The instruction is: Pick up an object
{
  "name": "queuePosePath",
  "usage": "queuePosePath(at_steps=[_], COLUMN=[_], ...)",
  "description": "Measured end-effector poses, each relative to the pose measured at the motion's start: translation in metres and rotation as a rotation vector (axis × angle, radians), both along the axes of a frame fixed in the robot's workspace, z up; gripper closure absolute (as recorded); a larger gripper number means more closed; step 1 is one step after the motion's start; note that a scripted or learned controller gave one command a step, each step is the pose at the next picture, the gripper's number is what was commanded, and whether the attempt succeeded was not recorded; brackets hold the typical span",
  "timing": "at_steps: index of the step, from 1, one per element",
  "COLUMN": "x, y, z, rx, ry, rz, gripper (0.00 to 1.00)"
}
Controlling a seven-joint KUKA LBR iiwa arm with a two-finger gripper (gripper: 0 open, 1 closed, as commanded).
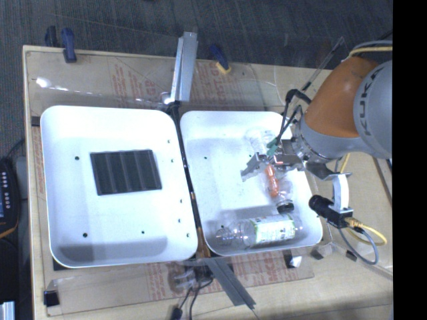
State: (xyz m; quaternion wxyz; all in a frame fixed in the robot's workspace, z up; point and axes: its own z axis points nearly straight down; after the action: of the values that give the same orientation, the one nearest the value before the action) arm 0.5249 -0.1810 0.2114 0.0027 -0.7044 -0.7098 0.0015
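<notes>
A: The gripper (257, 165) sits low in the right bin (200, 179); open or closed, I cannot tell.

B: The orange tube (272, 181) lies just beside it; fingers could nudge it away, closing on nothing.

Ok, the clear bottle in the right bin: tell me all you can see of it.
The bottle is clear plastic with a pale label around its middle, and looks empty. It lies on its side along the near wall of the right bin, one narrower end toward the left bin, the other toward the right wall. No cap can be made out. The gripper is farther back in the bin, apart from it.
</notes>
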Motion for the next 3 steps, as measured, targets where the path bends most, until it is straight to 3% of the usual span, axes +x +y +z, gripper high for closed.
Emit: queuePosePath(at_steps=[1, 2, 3], x=[0.016, 0.043, 0.043], y=[-0.029, -0.027, -0.028], z=[-0.023, -0.056, -0.056], rx=[-0.002, -0.002, -0.002], ry=[-0.005, -0.006, -0.006], rz=[0.019, 0.123, 0.123], gripper=[0.0, 0.0, 0.0])
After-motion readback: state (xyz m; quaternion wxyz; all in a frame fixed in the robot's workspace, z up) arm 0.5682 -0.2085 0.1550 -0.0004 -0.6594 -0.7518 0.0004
